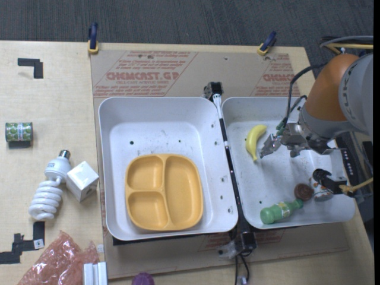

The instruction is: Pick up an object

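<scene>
Apparently the gripper [268, 148] hangs open just beside the banana [256, 140] in the right bin [285, 220], holding nothing. I judge the banana light, smooth, easily bruised — best taken across its curved middle.

The KUKA iiwa arm [356, 94] is a smooth, rounded grey shell with a glossy orange band [330, 91] above the wrist. Black cables [295, 91] loop off its left flank and run towards the tool end — a yellow-and-black line [347, 42] arches over the top. The gripper [274, 145] is bare grey metal, small and angular, with dark fittings behind it. Below the wrist sits a black bracket [346, 162] bearing small white markings — too fine to read.
</scene>
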